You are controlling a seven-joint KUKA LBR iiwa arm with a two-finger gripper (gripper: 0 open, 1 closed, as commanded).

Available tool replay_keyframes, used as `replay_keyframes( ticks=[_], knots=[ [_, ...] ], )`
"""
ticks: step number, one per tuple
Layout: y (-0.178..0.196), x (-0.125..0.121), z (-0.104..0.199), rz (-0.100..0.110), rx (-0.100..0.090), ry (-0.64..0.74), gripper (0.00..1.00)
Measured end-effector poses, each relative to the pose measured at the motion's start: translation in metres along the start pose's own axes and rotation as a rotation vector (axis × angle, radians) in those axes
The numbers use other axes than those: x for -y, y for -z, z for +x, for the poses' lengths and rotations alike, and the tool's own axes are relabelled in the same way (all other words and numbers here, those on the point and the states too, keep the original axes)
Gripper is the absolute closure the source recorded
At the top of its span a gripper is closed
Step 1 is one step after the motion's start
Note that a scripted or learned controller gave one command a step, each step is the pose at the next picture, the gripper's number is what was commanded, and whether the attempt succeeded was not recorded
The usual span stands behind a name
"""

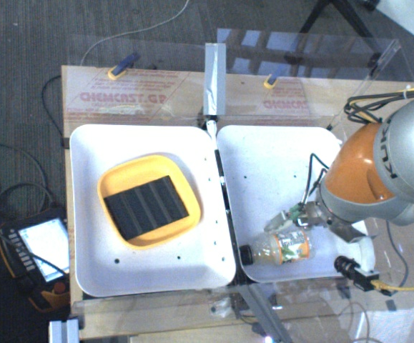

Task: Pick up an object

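Note:
A clear plastic bottle (282,249) with an orange and green label and a black cap lies on its side near the front edge of the right bin (264,170). My gripper (294,218) reaches down from the grey and orange arm (360,174) at the right and hangs just behind the bottle's upper side, close to it or touching it. A yellow dish (114,181) holding a black ridged pad (147,206) rests in the middle of the left bin (85,148).
A raised divider (219,184) separates the two bins. Black cables (367,106) loop above the arm at the right. A metal post (214,77) stands behind the bins on the wooden bench. A small screen device (38,245) lies on the floor at the left.

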State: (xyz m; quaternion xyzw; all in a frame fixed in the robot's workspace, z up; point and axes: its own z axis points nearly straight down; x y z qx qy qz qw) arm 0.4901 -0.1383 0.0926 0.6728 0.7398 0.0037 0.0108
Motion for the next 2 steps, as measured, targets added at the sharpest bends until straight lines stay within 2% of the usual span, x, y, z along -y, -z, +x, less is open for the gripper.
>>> replay_keyframes(
  ticks=[1,2],
  knots=[
    [0.0103,-0.0018,0.0011,-0.002,-0.003,0.001,1.0],
    [0.0102,-0.0017,0.0011,-0.001,-0.003,0.001,0.0]
  ],
)
